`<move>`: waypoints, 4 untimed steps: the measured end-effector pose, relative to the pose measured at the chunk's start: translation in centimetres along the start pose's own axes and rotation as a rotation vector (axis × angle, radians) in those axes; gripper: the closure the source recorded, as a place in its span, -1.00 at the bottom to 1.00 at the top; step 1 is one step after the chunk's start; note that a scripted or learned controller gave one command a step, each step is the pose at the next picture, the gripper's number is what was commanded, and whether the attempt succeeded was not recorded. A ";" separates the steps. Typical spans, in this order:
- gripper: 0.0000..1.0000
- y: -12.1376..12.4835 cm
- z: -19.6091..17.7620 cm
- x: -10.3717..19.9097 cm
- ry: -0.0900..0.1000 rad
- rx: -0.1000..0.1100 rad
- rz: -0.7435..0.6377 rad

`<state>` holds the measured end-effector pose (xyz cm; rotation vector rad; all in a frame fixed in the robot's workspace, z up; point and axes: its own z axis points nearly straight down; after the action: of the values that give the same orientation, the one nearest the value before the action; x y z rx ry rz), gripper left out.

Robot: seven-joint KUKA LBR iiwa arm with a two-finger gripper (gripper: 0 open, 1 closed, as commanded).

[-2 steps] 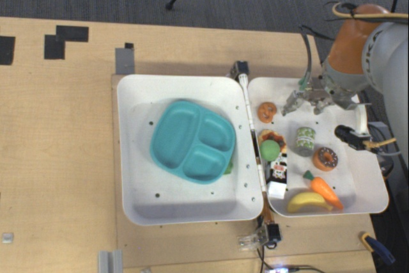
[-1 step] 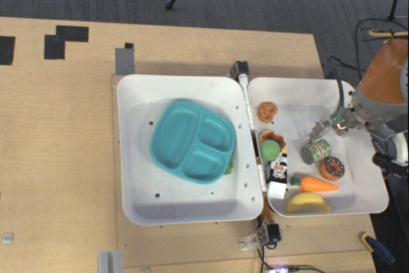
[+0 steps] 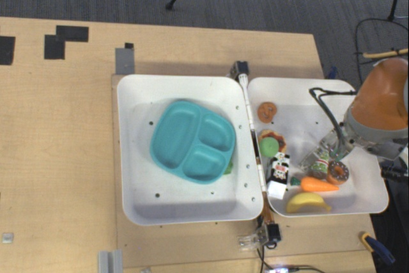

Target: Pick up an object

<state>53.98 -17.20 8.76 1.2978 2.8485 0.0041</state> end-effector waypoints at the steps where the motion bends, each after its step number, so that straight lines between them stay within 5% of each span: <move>1: -1.00 -0.2 -0.1 7.4 0.001 -0.001 -0.018; 2: -1.00 1.2 -0.1 8.9 -0.004 0.000 0.168; 3: 1.00 1.4 -1.2 8.8 -0.006 -0.004 0.166; 4: -1.00 1.4 -1.2 8.8 -0.006 -0.004 0.166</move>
<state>49.24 -9.63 9.88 1.5265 2.7251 0.0075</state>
